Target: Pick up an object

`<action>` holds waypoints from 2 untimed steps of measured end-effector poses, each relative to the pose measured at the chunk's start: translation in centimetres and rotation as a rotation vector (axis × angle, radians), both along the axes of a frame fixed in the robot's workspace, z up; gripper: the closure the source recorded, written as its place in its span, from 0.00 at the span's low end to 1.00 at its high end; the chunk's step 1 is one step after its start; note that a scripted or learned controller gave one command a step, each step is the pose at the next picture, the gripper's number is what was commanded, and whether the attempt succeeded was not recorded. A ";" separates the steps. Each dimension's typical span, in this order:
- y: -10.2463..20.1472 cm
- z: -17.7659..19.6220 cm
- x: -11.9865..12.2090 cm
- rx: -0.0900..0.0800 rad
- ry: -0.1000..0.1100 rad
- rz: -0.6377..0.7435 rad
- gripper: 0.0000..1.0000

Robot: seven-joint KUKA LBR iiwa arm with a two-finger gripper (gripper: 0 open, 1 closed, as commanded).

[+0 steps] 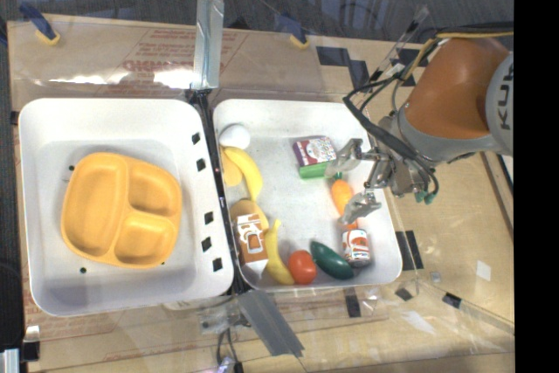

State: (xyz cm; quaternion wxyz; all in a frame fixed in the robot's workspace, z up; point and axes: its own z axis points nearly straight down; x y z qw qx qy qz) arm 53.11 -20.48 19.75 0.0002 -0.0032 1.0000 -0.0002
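Near edge of right bin (262, 113): tomato (302, 266) between a small banana (277, 254) and a dark green pepper (331, 259), with a small red-labelled can (355, 245) just right of the pepper. A brown bottle with orange label (250, 235) lies by the bin's left wall. Mid-bin: carrot (340, 193), directly between the spread fingers of the claw (357, 177); claw is released, grasping nothing. Farther back: larger banana (244, 171), green-and-purple box (314, 155), white ball (234, 136). Left bin (35, 127) holds a yellow divided tray (120, 208). Grey arm with orange band (458, 92) enters from right, above the table (96, 57).
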 end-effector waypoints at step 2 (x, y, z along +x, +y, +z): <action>-0.4 -10.5 4.5 0.002 0.001 0.307 0.00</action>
